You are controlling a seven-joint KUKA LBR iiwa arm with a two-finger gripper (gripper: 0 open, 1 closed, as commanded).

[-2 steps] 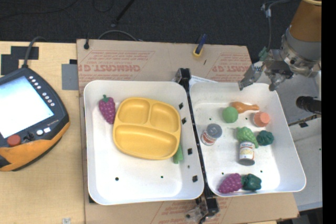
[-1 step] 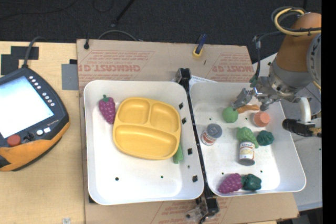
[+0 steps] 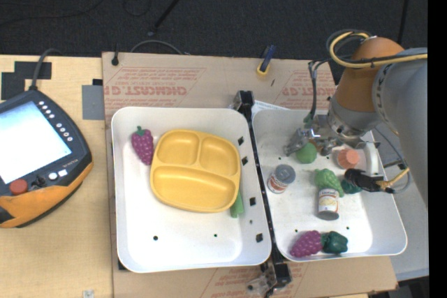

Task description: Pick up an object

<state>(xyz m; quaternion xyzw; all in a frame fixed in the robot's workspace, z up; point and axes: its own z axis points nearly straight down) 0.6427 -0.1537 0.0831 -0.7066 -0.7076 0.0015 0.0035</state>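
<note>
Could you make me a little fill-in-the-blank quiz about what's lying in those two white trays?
1. The yellow plate with three sections lies in the ____ bin.
2. Touching that plate's left edge is a bunch of ____ grapes.
3. The right bin holds ____ small cans.
4. The robot's hand is over the ____ bin.

Missing words: left; purple; two; right

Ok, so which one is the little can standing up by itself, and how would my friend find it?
Look in the right bin, the one the arm reaches into. Near its middle, below the green leafy toy, stands the upright can with a pale label. The other can sits farther left, near the divider, showing its grey top and red band.
</note>
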